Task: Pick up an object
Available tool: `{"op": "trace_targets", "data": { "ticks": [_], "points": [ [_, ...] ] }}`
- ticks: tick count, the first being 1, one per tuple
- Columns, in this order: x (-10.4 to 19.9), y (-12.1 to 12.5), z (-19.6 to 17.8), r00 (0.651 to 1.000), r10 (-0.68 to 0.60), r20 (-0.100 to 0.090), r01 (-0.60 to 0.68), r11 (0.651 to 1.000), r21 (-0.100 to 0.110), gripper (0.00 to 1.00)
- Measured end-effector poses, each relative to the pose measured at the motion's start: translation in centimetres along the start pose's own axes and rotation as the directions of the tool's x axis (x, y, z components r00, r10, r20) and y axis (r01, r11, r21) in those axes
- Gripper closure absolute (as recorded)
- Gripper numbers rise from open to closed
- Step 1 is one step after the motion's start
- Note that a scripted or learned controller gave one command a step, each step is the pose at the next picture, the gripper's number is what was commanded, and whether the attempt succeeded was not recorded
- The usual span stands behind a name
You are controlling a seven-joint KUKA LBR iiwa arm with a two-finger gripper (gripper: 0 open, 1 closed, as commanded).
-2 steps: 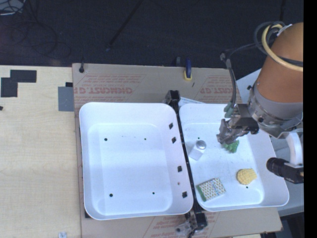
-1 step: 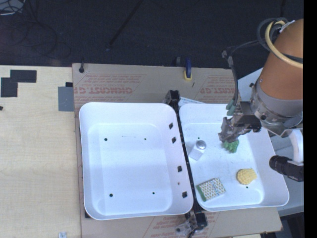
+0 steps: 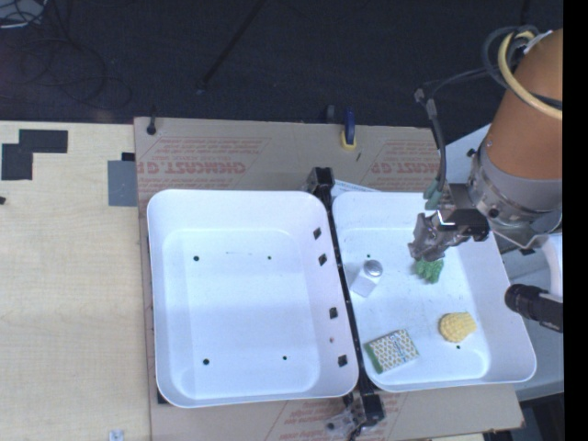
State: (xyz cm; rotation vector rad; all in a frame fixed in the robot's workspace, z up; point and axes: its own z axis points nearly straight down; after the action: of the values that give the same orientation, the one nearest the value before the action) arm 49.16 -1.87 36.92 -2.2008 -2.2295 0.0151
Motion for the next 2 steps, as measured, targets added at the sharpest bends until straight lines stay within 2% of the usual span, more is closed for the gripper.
{"op": "trace_targets", "data": {
  "ticks": [2],
  "points": [
    [-0.06, 0.04, -1.83, 1.0, -0.015, 0.001, 0.015, 1.0, 0.005, 1.0]
  ]
}}
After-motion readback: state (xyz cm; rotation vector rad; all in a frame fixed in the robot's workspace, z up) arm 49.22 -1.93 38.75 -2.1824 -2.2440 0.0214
